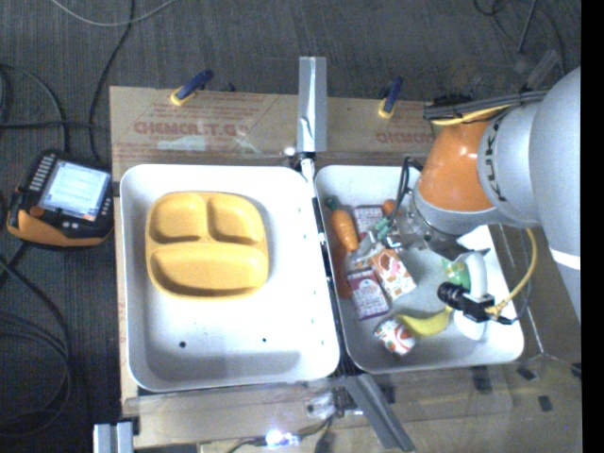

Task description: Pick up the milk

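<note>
Milk carton [393, 273], one; banana [425, 324], one

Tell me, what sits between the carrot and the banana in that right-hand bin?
In the camera view, small printed cartons lie between the carrot and the banana, crowded together on the bin floor.

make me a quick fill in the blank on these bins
1. The yellow divided tray lies in the ____ bin.
2. The banana lies in the ____ bin.
3. The carrot is coloured ____.
4. The tray has ____ compartments.

Missing words: left; right; orange; three
</note>
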You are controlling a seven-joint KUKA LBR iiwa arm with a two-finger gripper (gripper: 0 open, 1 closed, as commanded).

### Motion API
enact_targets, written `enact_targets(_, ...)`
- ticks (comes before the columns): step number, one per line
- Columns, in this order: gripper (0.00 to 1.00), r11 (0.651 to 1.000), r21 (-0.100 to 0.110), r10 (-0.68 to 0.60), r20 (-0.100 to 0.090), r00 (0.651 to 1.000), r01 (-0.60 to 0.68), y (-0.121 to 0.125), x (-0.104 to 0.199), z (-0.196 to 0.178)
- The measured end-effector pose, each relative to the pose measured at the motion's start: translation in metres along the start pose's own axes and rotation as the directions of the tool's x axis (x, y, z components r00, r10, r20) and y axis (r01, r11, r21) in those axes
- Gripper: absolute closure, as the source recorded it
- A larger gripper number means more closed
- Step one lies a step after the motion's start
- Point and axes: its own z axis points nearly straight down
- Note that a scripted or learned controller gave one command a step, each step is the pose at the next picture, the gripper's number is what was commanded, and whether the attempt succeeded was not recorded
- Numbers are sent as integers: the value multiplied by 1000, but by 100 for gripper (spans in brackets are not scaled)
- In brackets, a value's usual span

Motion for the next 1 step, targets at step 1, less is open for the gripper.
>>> enact_targets(1,100,996,17,89,1,996,-89,49,22,-106)
